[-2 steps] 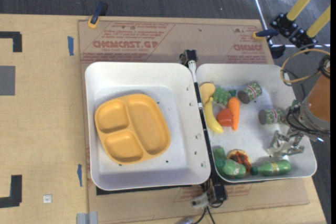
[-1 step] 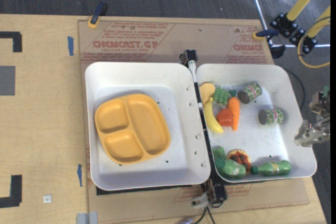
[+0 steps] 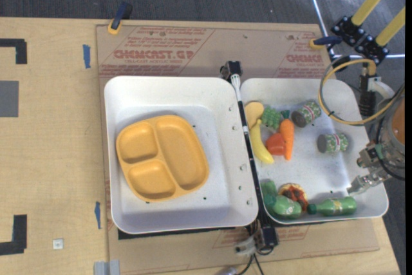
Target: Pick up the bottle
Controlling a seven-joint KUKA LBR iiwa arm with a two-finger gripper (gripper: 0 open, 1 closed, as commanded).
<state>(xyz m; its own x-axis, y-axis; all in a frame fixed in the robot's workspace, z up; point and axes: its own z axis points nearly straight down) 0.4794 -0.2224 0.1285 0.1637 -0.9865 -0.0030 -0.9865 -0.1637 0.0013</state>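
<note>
The bottle (image 3: 333,206) is green and lies on its side along the near edge of the right bin (image 3: 369,106), its neck pointing left. My gripper (image 3: 364,181) hangs at the bin's right side, just above and to the right of the bottle's base. It is apart from the bottle, and nothing shows in its grasp.
The right bin also holds a banana (image 3: 260,142), a carrot (image 3: 286,137), two small cans (image 3: 308,113) (image 3: 333,143) and green and orange toy food (image 3: 283,199) next to the bottle's neck. A yellow divided plate (image 3: 161,156) lies in the left bin (image 3: 129,96). Cables loop over the bin's far right corner.
</note>
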